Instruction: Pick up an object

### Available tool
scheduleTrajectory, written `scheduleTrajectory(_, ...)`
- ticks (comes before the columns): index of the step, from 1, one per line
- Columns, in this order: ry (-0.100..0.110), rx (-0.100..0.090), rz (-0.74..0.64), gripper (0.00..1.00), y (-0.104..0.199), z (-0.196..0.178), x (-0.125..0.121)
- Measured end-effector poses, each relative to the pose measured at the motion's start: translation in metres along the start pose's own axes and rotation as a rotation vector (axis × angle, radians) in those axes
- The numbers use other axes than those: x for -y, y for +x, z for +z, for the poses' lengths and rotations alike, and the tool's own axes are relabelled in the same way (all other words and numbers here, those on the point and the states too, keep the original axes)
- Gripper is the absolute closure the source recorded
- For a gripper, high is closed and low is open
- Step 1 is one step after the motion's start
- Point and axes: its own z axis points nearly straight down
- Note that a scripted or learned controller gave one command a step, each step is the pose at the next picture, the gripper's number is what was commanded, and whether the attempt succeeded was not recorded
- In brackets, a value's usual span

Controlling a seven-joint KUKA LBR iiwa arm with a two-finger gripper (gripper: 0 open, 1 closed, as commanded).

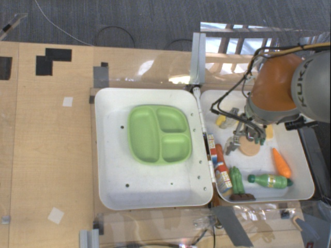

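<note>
The right bin (305, 190) holds several small items: an orange carrot (281, 163), a green bottle with a yellow label (270, 181), a red and white tube (221, 165), a green pickle-like piece (236, 180), a dark brown piece (242, 196), a tan round disc (250, 149) and a yellow piece (222, 121). My gripper (241, 140) hangs low over the middle of this bin, just left of the tan disc and above the tube. The orange-banded wrist (274, 87) covers the bin's far right part.
The left bin (111, 190) carries a green divided plate (159, 134) at its centre. A metal frame (232, 35) stands behind the right bin. A black cable (227, 99) loops from the wrist over the bin's back. Bare wooden bench lies to the left.
</note>
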Motion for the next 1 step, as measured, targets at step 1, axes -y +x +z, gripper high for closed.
scheduleTrajectory(1, 0.0, -0.003, 0.082, 0.0, -0.0208, 0.001, 0.0262)
